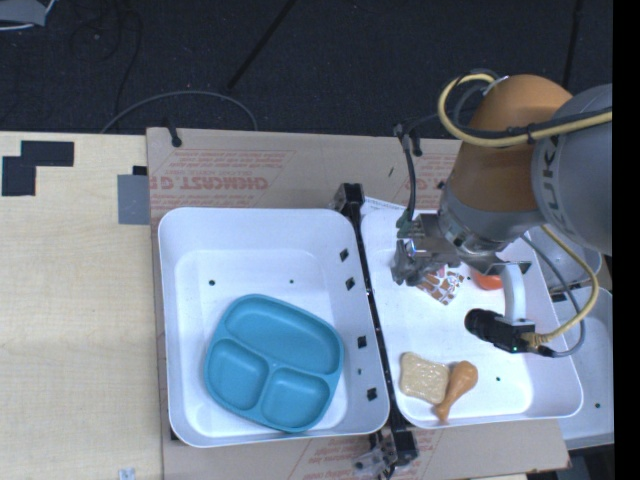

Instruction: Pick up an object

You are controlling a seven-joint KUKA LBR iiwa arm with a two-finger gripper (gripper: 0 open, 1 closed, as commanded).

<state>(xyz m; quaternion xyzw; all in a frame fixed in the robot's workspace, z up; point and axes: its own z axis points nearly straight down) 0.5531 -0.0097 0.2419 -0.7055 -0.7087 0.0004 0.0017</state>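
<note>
Your tool (pixel 408 266) is low in the right bin (pixel 560 398), at its upper left near the divider wall. Metal parts overlap from this angle, so you can't tell whether it's wide or narrow, and nothing is visibly gripped.

Pickable items, all in the right bin:
- small packet (pixel 441 286), crinkly, red-and-white print, just beside the tool on its lower right. Touching or not: can't tell.
- orange-red piece (pixel 487 281), small and smooth, partly hidden under the wrist.
- toast slice (pixel 422 376), flat, squarish, pale tan, near the front wall.
- drumstick (pixel 457 385), glossy orange-brown plastic, bulb end up, touching the toast's right edge.

The left bin (pixel 200 238) holds a blue tray (pixel 273 361): matte plastic, rounded corners, three compartments, lying flat.

Both bins are smooth white plastic on printed cardboard (pixel 260 163) over the pale wood surface (pixel 70 318).
</note>
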